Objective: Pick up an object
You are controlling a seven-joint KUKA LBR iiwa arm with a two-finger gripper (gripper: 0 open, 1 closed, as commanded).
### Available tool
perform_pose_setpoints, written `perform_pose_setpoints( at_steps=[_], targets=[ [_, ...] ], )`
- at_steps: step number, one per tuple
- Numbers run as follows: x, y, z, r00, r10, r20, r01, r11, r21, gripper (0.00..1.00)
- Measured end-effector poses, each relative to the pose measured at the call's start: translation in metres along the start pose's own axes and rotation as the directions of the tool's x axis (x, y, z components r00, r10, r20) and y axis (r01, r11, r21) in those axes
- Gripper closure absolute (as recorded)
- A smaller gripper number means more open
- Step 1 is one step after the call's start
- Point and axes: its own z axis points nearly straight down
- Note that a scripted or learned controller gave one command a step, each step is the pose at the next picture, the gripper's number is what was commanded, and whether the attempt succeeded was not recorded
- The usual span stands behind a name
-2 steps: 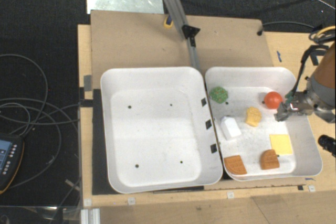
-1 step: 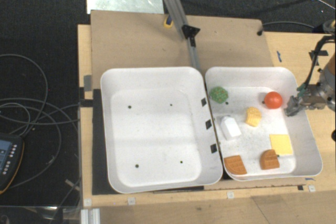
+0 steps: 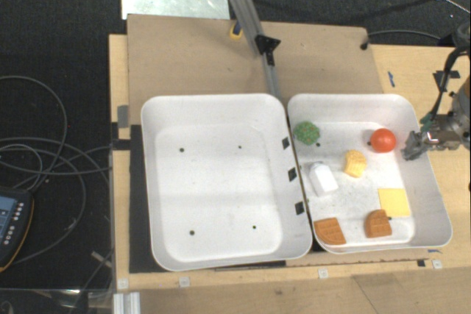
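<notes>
1. Two white bins sit side by side on the bench. The left bin has a bare floor w/ four small dark dots, so lots of open room there.
2. The right bin holds all the objs, seven in total. Widest free floor is the top strip betw. the back wall and the green and red items; also a gap mid-bin betw. the yellow lump and the yellow block.
3. Count: 1 green ball-like obj, near the back-left corner, close to the divider wall. 1 red round obj, tomato-like, near the right wall. 1 yellow lumpy obj, mid-bin. 1 white block, just left of it, close to the divider. 1 flat yellow block, toward the right wall. 2 brown-orange pieces at the front: one by the front-left corner, one just below the yellow block, nearly touching it.
4. Gripper hangs at the right bin's right rim, just right of the red obj, apart from it. Nothing seen betw. its fingers; whether they stand wide or narrow I can't tell, too small and dark.
5. Arm is cut off at the frame's right edge; only the wrist part shows, w/ cables.
6. A grey pole slants down from the top to the bins' back edge, crossing the bench.
</notes>
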Motion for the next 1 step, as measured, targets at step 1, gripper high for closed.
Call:
perform_pose_setpoints(
  at_steps=[1],
  targets=[
    [0.0580,0.0236,-0.0073,1.000,-0.007,-0.002,0.007,1.000,0.000,1.00]
  ],
)
